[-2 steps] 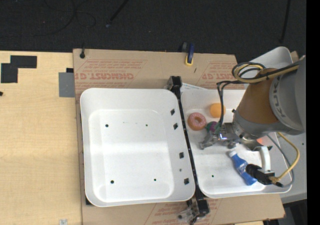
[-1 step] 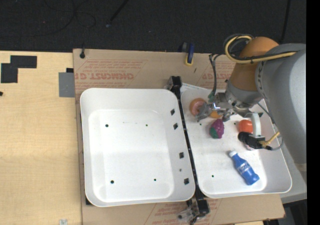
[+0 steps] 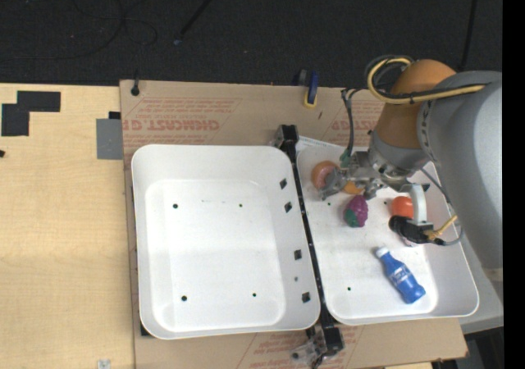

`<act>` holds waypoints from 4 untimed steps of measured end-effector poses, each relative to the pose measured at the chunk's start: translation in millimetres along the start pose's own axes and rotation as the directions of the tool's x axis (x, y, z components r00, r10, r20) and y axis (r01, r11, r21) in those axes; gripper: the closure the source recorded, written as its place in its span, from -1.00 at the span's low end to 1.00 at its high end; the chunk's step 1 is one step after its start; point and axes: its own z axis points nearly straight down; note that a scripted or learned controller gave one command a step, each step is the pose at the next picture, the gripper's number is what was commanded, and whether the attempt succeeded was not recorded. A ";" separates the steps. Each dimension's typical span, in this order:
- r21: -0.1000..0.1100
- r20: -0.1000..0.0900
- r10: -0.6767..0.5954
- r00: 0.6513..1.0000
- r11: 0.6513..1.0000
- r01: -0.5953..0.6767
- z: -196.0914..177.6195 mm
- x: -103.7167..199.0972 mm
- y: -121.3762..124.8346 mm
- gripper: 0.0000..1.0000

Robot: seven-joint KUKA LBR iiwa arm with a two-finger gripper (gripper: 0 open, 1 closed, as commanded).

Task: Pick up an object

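Pale wooden counter (image 3: pixel 66 261), two white bins; the jaws (image 3: pixel 351 181) are down at the right bin's (image 3: pixel 447 298) far end among an orange ball (image 3: pixel 323 172) and purple object (image 3: pixel 356 211). Can't tell their state. Reaching stage; next, a firm closure and lift.

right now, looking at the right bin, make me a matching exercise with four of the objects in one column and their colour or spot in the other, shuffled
Things:
1. bottle
2. egg-shaped object
3. round ball
4. small object under the arm

Colour or place:
A. purple with a green patch, middle of the right bin
B. peach-orange, near the divider at the bin's far end
C. blue with a white cap, lying toward the bin's near right corner
D. red-orange, by the bin's right side

Pairs: 1-C, 2-A, 3-B, 4-D
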 end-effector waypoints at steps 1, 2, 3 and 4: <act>0.007 0.001 -0.004 1.000 1.000 0.004 -9.6 -0.5 -1.2 1.00; 0.007 0.001 -0.007 1.000 1.000 0.007 -9.2 0.0 -1.2 -1.00; 0.007 -0.002 0.002 1.000 1.000 -0.002 1.5 -9.5 -47.3 -1.00; -0.003 0.001 -0.002 1.000 1.000 0.002 -0.4 -34.3 2.1 -1.00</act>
